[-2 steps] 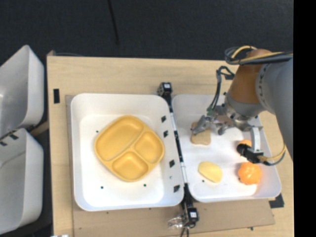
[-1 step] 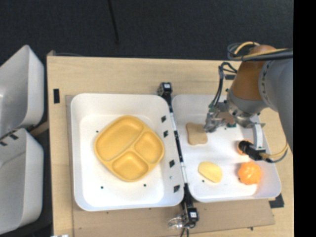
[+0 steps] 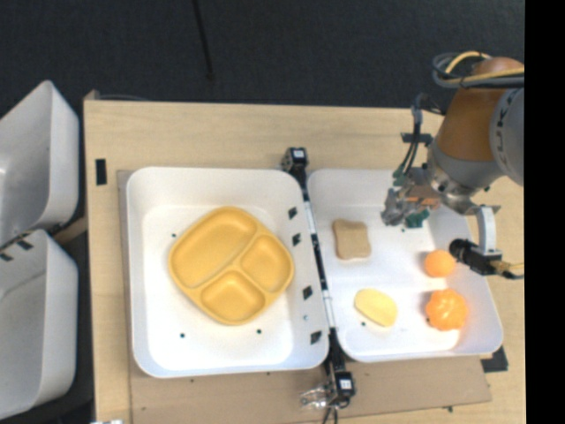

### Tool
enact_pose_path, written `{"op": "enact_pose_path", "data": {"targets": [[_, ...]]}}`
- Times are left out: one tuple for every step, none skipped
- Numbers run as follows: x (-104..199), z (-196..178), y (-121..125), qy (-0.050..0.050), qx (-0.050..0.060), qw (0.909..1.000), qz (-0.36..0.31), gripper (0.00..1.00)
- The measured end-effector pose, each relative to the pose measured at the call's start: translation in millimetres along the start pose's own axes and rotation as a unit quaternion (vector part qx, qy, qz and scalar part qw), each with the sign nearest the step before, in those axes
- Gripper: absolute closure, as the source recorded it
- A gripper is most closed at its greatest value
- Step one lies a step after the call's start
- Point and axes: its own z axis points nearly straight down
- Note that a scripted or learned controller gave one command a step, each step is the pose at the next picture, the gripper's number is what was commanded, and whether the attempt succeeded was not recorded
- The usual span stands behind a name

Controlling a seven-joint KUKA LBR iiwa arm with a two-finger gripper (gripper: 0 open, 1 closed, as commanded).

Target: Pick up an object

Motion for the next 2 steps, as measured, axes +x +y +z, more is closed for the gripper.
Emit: {"op": "enact_pose_path", "data": {"targets": [[-9.9, -49.4, 4.5, -0.001, -0.001, 1.0000, 0.001, 1.00], [-14.9, -94.1, 8.1, 0.000, -0.001, 1.0000, -0.002, 1.00]]}}
